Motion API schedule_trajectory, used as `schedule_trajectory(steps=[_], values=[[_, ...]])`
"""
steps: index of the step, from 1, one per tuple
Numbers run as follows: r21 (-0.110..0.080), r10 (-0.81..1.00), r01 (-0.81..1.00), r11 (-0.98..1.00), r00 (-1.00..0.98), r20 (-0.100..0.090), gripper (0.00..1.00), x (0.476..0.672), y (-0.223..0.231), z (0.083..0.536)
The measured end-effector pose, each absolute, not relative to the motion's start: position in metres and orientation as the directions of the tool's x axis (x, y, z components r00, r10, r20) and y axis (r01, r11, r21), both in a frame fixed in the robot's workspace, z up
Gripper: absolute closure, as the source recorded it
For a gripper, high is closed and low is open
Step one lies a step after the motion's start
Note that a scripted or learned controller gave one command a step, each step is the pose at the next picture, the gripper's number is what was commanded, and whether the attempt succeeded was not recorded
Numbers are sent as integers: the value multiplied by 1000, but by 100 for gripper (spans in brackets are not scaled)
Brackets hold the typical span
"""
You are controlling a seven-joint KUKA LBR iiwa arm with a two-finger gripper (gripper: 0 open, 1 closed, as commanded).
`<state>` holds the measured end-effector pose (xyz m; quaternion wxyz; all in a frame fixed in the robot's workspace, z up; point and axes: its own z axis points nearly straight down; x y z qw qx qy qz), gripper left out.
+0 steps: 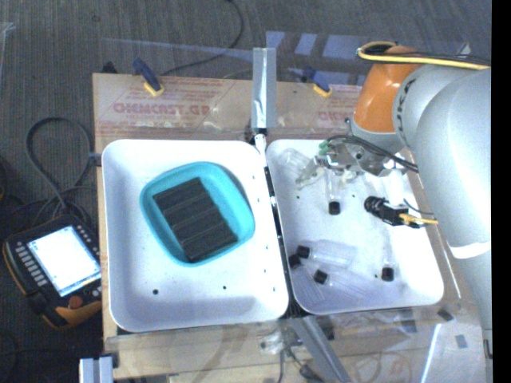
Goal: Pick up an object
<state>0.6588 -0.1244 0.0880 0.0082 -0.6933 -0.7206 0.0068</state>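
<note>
Gripper (pixel 345 163) low at far end of right bin (pixel 423 290); open or closed, impossible to tell. Just beneath, toward near side, clear vial (pixel 331 188) with black cap (pixel 334 207), apart from the rest. Probably light, stiff, slick-walled; apt to roll or squirt out under a pinch. Best taken squarely across the body near the cap, closing gently. Cap the clearest aiming mark. Further out, more capped vials (pixel 329 255) by the bin's near edge. In left bin (pixel 128 294), blue bowl (pixel 160 214) holding black ribbed block (pixel 194 218), well apart.

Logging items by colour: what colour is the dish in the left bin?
The dish is turquoise; camera view.
</note>
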Motion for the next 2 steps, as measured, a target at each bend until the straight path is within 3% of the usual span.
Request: schedule_trajectory(steps=[1, 2], values=[[-22, 999, 999, 35, -35, 1, 100, 658, -126, 98], [0, 1000, 1000, 9, -9, 0, 100, 648, -95, 240]])
